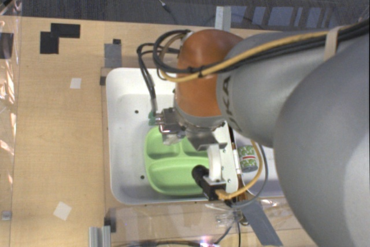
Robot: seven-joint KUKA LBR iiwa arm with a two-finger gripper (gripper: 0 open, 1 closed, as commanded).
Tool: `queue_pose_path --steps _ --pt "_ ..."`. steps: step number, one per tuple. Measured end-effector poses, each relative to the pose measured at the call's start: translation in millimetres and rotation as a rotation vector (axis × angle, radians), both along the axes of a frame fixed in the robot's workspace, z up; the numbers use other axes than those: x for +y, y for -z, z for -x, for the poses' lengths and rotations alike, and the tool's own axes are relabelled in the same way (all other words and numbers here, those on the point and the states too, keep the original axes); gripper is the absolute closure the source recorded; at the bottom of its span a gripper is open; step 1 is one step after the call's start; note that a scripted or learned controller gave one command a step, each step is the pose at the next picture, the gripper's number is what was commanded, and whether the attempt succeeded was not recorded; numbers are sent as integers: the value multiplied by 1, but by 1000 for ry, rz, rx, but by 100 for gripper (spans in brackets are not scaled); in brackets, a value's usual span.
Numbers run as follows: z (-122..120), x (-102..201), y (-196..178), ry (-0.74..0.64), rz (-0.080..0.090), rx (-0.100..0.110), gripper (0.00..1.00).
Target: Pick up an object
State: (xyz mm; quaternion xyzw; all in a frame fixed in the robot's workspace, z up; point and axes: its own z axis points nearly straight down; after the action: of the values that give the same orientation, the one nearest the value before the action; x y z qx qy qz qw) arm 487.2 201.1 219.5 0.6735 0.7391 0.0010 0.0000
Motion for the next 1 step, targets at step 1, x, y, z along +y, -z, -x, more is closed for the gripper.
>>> queue_pose_path --steps 1 --pt "0 -13 21 397 1 3 100"
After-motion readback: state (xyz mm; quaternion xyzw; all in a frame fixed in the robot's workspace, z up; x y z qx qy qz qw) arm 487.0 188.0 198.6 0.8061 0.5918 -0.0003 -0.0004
